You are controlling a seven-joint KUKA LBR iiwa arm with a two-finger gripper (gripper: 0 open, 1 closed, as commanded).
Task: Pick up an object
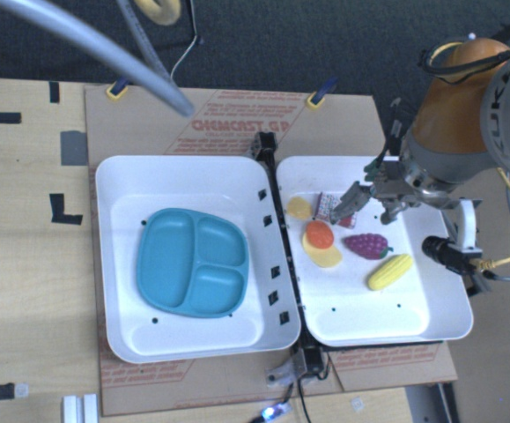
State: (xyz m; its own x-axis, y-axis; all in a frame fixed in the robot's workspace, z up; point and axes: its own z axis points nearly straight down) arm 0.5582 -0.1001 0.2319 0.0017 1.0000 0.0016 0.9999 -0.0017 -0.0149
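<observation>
Camera view: grey two-finger gripper is over the right shallow white bin; fingers' spread — can't tell. Small red-and-white packet sits just beside the fingertips. Purple plastic grape bunch lies just below them, yellow plastic corn cob further down-right, red-orange round toy lower-left. Blue divided plastic plate lies well away in the left white bin.

One fixed camera high over the bench, tilted down on the left bin; the right bin beside it; moderately near.
</observation>
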